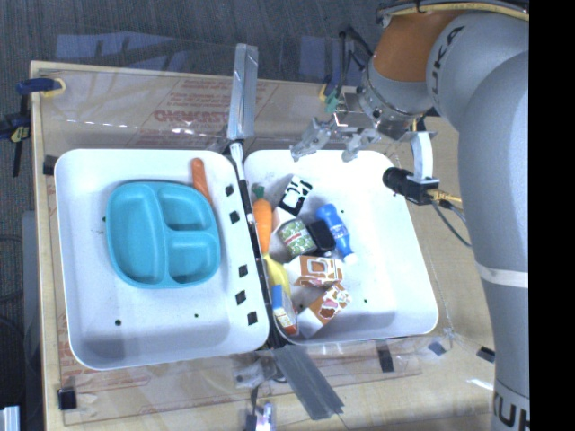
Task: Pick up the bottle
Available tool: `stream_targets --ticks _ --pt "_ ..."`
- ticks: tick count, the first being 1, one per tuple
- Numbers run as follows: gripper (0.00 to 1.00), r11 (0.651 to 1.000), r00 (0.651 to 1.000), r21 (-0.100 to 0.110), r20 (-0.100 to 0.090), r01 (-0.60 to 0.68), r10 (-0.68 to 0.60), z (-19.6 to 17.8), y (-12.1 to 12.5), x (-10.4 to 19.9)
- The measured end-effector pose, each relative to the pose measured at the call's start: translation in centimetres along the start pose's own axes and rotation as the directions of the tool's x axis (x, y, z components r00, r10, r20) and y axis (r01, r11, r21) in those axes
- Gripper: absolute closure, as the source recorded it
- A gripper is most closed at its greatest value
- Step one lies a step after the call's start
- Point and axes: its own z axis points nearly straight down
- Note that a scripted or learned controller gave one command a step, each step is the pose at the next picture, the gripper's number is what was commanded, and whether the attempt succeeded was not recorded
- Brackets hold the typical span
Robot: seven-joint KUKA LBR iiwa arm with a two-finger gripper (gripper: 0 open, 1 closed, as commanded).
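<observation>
Bench (135, 97) lying under a clear plastic sheet with red printing showing through, sitting on dark grey carpet. Clamps gripping the bench's left edge. Two white bins sitting side by side, touching along a middle divider.

Left bin (81, 312) holding a blue compartment tray (162, 233), lying flat; an orange carrot-like piece (199, 178) resting just beside the tray's upper right corner, against the divider.

Right bin (395, 285) holding a cluster crowded toward its left wall: blue bottle (334, 230) lying on its side near the bin's centre, white cap pointing lower right, touching a dark-and-green can-like item (301, 235); orange carrot (261, 223) lying along the divider; printed small cartons (322, 284) lying below the bottle; black-and-white tagged object (295, 194) lying above it.

Gripper (334, 140) hovering over the right bin's upper rim, fingers spread apart, clasping nothing, well apart from the bottle. Grey arm with orange band reaching in from right.
</observation>
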Motion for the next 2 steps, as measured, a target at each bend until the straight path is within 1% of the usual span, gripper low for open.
stream_targets --ticks 1,2 --pt "0.0 0.993 0.993 -0.002 -0.001 -0.121 0.121 12.7 -2.3 -4.5" --pt "0.0 0.995 0.995 -0.034 0.006 -0.094 0.095 14.7 -6.5 -6.1"
